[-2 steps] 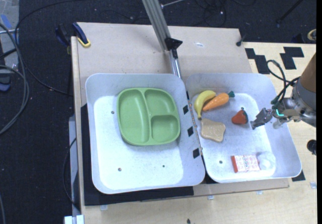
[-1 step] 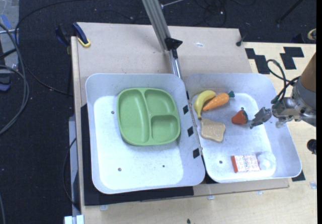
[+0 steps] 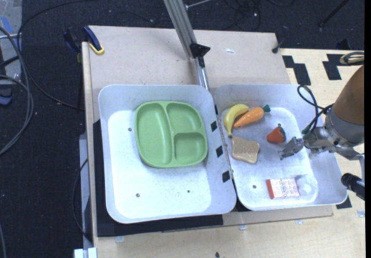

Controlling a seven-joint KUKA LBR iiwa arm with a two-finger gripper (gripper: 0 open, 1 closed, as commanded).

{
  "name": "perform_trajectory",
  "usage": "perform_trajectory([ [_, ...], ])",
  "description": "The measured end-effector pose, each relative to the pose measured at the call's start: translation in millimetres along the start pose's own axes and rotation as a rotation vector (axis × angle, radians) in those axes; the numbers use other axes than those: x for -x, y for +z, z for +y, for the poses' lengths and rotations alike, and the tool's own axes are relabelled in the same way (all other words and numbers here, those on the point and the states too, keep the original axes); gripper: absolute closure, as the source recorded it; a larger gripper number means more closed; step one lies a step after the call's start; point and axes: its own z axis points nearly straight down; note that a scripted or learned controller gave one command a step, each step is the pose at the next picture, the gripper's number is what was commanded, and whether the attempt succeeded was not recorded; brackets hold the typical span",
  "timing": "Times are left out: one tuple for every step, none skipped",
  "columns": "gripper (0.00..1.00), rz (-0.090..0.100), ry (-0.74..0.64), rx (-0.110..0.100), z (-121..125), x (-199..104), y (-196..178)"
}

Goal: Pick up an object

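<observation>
White right bin (image 3: pixel 324 193) groups the pickable items; jaws (image 3: pixel 290 149) hover just right of the strawberry (image 3: pixel 276 134), positioned for approach. Their opening: cannot tell; nothing visibly held.

- The arm (image 3: pixel 351 106) is cut off by the frame's right edge, beside the right bin (image 3: pixel 324 193).
- The gripper (image 3: pixel 291 148) is too small to read.
</observation>
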Motion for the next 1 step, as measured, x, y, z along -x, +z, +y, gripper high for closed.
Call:
perform_trajectory([
  [0.0, -0.004, 0.0, 0.007, 1.1, 0.4, 44.2],
])
